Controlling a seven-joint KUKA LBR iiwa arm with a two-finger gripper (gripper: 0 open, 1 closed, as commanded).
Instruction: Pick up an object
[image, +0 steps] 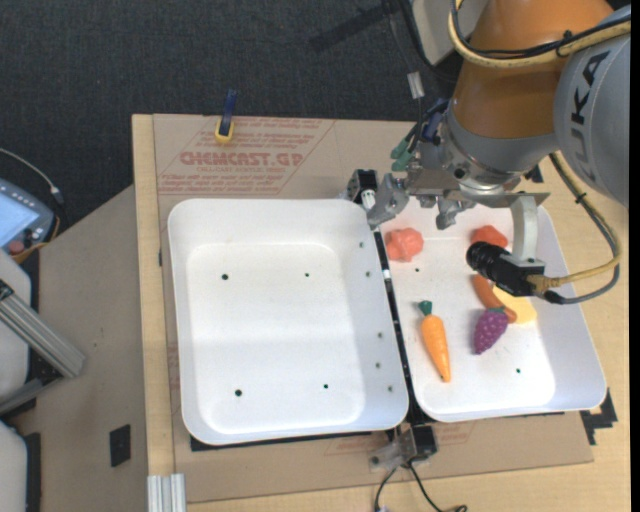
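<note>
Two white bins sit side by side on your bench, the left bin (270, 320) bare white with a few dark dots and the right bin (540, 385) carrying all the toys. Under both you see a cardboard sheet (250, 160) with red lettering. The arm (520, 70) comes in from the 1 o'clock corner of the view and hangs over the far edge of the right bin. Its gripper (418, 208) is at about 11 o'clock of that bin, with the fingers spread apart and nothing between them. A black unit (495, 262) with a cable hangs off the wrist over the bin's 1 o'clock area. Among the things you could pick, the carrot (435, 345) lies near the bin's 8 o'clock side, green tip pointing away from you. The purple grapes (489, 330) lie just beside it at its 3 o'clock. A pink piece (404, 243) rests right below the gripper, not touched as far as you can see. A red-orange piece (489, 238) lies at 12 o'clock, and a yellow piece (522, 312) sits beside the grapes. A small blue-and-yellow clamp (227, 120) grips the cardboard's far edge.
</note>
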